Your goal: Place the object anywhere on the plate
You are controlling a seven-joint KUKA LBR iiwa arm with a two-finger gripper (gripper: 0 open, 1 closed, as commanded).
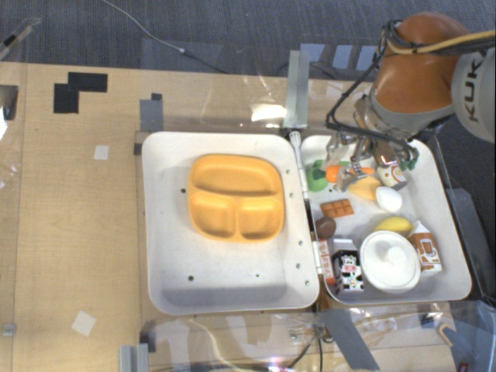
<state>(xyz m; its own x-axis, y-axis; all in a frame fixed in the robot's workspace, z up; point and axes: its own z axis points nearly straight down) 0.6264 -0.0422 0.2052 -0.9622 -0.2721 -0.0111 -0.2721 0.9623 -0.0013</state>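
Observation:
A yellow plate point(235, 196) with three compartments lies in the left white bin point(170, 277). The arm with its orange band hangs over the far part of the right bin point(453, 273). Its gripper point(353, 161) is low among the food toys there, just above a yellow cheese wedge point(363, 186) and beside a small orange piece point(332, 173) and a green piece point(316, 178). The wrist hides much of the gripper, and I see nothing clearly held.
In the right bin also lie a white egg point(389, 200), a chocolate bar point(337, 208), a brown round piece point(325, 227), a lemon point(393, 225), a white bowl point(389, 260), a brown carton point(426, 252) and a cow-print carton point(347, 270).

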